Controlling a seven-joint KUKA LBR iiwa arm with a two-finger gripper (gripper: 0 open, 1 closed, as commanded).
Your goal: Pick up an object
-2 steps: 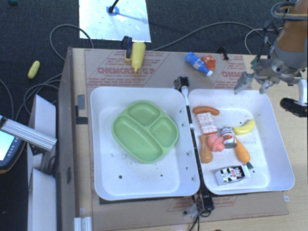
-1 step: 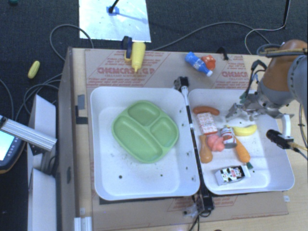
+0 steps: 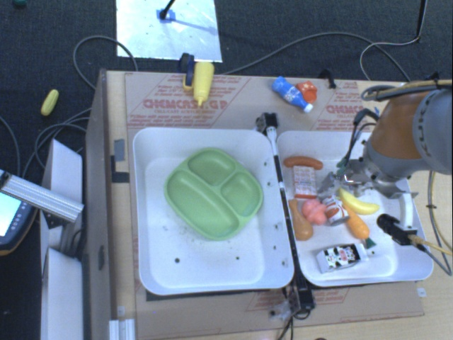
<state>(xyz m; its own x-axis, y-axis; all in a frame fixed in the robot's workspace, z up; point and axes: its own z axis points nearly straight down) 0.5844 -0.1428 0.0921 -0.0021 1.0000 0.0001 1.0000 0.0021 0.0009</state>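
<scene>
Your claw [image 3: 338,183] sits low in the right bin [image 3: 414,264], at about the bin's centre, and you cannot tell how it is set because the wrist metal hides its tips. It hangs just above the cluster of toy food: a pink piece [image 3: 316,212] directly at its 6 o'clock, a yellow banana [image 3: 359,203] at its 4 o'clock, and a red-and-white packet [image 3: 305,181] just at its 9 o'clock. The arm [image 3: 407,140] comes in from 3 o'clock, its orange band bulging over the bin's far right corner, the grey wrist bent downward and leftward into the bin. Further out, a sausage [image 3: 303,163] lies at 11 o'clock of the claw, an orange carrot [image 3: 358,227] beyond the banana at 5 o'clock, and a black-and-white carton [image 3: 340,257] near the bin's front wall at 6 o'clock. At 9 o'clock, across the divider, the left bin [image 3: 163,261] holds a green divided plate [image 3: 214,192]. On the table [image 3: 241,98] behind the bins, a yellow bottle [image 3: 202,81] lies at 11 o'clock and a blue bottle [image 3: 290,93] at 12.
</scene>
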